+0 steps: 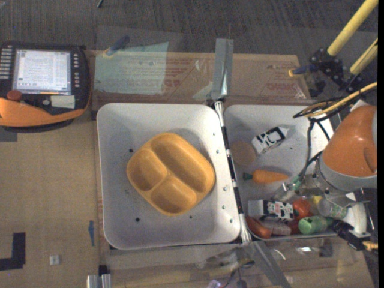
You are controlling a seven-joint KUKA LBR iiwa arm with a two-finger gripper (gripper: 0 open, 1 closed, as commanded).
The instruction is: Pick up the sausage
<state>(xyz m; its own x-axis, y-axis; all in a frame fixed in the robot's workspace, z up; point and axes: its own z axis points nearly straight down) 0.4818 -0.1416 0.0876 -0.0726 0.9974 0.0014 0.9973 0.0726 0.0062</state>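
Nothing here reads clearly: the pendant screen (39,71) at upper left and the cardboard's red print (282,77) are both blurred.

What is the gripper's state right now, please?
Gripper: cannot be told; it sits low over the right bin, hidden under the arm.

The sausage (258,227) is a small, reddish-brown thing with a long, rounded shape. It lies flat in the right bin (240,120), down in the near left corner. It is tilted a bit, with one end up by the bin's left wall and the other end pointing toward the front edge. Other toys lie close by. A black-and-white box (271,209) sits just above it, and a red thing (301,208) lies a little to its right.
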